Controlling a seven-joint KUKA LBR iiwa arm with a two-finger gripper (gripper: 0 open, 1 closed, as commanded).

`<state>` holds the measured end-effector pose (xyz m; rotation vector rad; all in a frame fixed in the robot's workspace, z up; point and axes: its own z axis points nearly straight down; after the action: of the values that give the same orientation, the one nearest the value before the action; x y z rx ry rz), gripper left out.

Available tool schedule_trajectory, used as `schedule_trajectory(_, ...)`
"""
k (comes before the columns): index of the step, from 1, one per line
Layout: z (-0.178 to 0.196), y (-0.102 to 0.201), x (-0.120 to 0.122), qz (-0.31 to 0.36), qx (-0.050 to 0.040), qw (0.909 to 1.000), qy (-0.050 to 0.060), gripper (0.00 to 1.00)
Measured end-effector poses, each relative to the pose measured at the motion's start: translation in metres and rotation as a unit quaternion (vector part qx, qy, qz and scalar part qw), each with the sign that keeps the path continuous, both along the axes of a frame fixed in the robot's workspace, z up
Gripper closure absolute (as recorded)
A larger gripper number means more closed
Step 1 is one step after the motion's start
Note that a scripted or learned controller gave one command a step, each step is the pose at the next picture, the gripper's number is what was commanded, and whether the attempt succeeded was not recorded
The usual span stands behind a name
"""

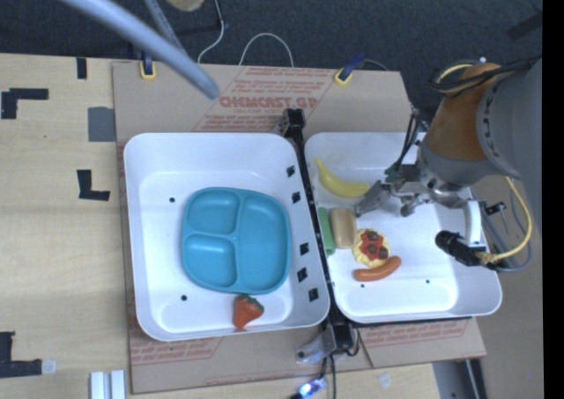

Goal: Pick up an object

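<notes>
The right bin (441,300) holds a yellow banana (339,182) at its back left. In front of the banana lie a green and tan sandwich (338,228), a pizza slice (371,247) and a red sausage (378,270). My gripper (386,201) hangs low over the right bin, just right of the banana and behind the pizza slice. Nothing is visibly held in it. In the left bin (150,177) a blue divided plate (235,240) lies flat, with a toy strawberry (248,310) in front of it.
The two bins meet at a black-clipped divider (306,212) on a cardboard sheet. The grey arm with its orange band (458,129) covers the right bin's back right corner. Cables (507,239) loop beside the wrist. A grey pole (106,14) crosses the top left.
</notes>
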<state>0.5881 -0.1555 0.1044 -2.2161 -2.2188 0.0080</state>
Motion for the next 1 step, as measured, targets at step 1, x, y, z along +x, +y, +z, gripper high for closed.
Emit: schedule_trajectory(1,-0.0200,0.0003,0.0002,0.000,-0.0011,1.0000,-0.004,0.00)
